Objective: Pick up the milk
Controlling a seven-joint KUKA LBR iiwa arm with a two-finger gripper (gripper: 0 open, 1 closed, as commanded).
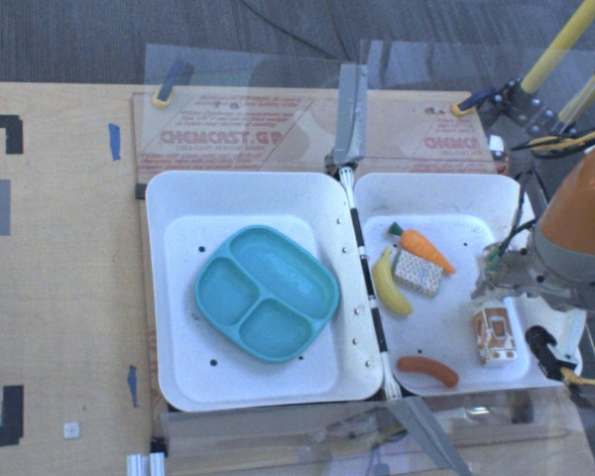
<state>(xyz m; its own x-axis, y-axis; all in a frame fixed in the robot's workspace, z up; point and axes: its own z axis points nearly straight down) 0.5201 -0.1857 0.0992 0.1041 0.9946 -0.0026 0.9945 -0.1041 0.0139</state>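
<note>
Your pincer (498, 278) hangs over the right bin (456, 191), just above the milk (494, 333); you cannot tell its state. You see the milk carton lying near the bin's right wall, right of the sausage (427, 370).

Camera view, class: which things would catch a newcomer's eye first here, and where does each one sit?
The turquoise divided plate stands out, lying alone in the left bin. In the right bin small foods cluster: a banana, a carrot, a sausage and the milk carton. The grey arm with its orange band reaches in from the right, just above the milk.
</note>
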